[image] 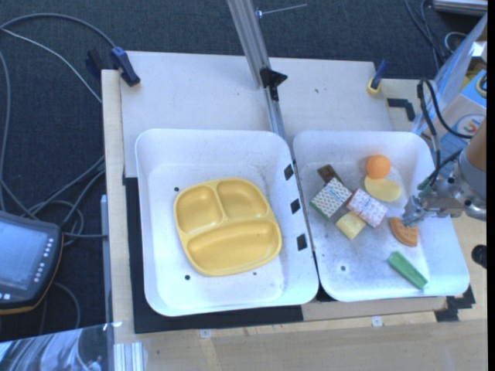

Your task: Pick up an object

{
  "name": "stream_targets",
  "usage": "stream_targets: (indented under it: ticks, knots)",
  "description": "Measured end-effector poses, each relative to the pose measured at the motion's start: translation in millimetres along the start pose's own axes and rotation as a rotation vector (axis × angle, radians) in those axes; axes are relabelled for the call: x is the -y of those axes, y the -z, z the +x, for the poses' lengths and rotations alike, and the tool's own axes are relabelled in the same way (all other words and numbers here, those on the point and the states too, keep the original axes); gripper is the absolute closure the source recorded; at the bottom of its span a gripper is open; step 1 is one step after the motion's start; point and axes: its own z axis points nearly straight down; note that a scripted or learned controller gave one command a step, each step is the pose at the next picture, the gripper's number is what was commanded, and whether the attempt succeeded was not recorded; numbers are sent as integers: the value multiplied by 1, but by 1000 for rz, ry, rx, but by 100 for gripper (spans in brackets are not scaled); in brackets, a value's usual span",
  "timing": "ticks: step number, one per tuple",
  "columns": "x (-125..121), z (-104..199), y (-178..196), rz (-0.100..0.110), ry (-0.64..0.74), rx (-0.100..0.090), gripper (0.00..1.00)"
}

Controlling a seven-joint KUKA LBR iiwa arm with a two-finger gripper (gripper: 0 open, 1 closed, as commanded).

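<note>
Camera view looks down on two shallow white plastic bins side by side on the bench. A yellow three-compartment plastic tray (227, 225) lies in the middle of the left bin (155, 157). The right bin (340, 273) holds the loose things: an orange ball (377, 165) near its far edge, a pale yellow lemon-shaped piece (383, 188) just beside the ball, a patterned cube (331, 197), a red-and-white block (367, 207), a small yellow block (349, 225), a flat orange-brown wedge (404, 232) and a green stick (407, 270) near its front right corner.

The gripper (414, 213) hangs low at the right bin's right edge, just above the wedge; whether it is parted or closed I cannot tell. This looks like the approach step, with nothing lifted. Next it likely needs to settle squarely over the wedge and close on it.
</note>
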Motion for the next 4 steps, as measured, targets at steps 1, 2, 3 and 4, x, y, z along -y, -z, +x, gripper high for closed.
stream_targets:
  ticks: [1, 2, 3, 4]
  knots:
    - [-2, 0, 54, -2, 0, 1, 100]
    - [-21, 42, 60, 3, 5, -3, 100]
    - [-38, 84, 63, 4, 5, -4, 100]
    - [-49, 129, 59, 5, 5, -3, 100]
